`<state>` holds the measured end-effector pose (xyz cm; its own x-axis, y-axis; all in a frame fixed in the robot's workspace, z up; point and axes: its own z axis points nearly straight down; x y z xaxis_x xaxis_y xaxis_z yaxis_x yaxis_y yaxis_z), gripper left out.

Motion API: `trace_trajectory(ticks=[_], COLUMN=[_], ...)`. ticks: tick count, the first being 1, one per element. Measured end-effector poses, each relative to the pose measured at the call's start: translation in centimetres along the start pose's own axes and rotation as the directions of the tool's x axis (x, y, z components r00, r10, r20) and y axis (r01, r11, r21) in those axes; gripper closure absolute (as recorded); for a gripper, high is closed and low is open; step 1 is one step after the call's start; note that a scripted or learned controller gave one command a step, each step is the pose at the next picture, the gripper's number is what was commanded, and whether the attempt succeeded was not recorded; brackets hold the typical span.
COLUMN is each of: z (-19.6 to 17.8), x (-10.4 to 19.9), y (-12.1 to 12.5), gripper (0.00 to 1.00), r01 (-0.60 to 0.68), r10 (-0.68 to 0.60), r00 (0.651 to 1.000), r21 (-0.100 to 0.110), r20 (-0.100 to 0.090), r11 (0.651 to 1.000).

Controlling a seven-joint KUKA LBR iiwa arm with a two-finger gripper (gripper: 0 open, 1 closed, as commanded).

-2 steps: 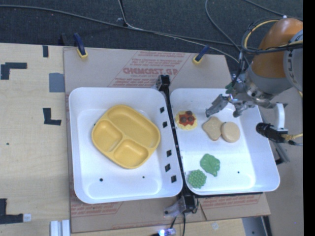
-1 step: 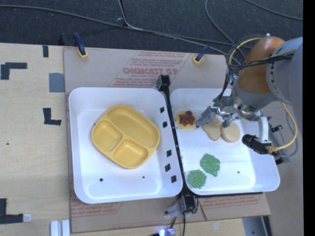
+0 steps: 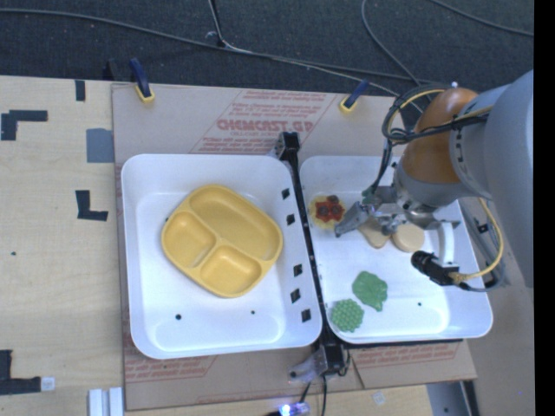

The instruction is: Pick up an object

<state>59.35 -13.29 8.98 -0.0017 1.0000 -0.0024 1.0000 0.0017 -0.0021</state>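
The right bin holds several small things. A red and yellow piece lies near its left wall. Two tan pieces sit in the middle, and two green pieces lie toward the front, one leafy and one round and bumpy. My gripper hangs low over the right bin between the red piece and the tan pieces. Its grey fingers point left and down, with nothing visibly between them.
The left bin holds a yellow sectioned plate. A black divider runs between the bins. The grey arm with its orange band covers the right bin's far right corner. Cables trail across the dark floor behind the bench.
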Motion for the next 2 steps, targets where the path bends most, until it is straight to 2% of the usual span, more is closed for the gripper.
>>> trace_trajectory(ticks=[1,2], z=[-1.3,-7.5], x=[-0.1,-0.2], y=[0.2,0.1], gripper=[1.00,1.00], r01=[0.001,0.000], r10=[-0.001,0.000], r00=[1.000,1.000], r21=[-0.005,-0.005], r20=[0.002,-0.002], r11=[1.000,1.000])
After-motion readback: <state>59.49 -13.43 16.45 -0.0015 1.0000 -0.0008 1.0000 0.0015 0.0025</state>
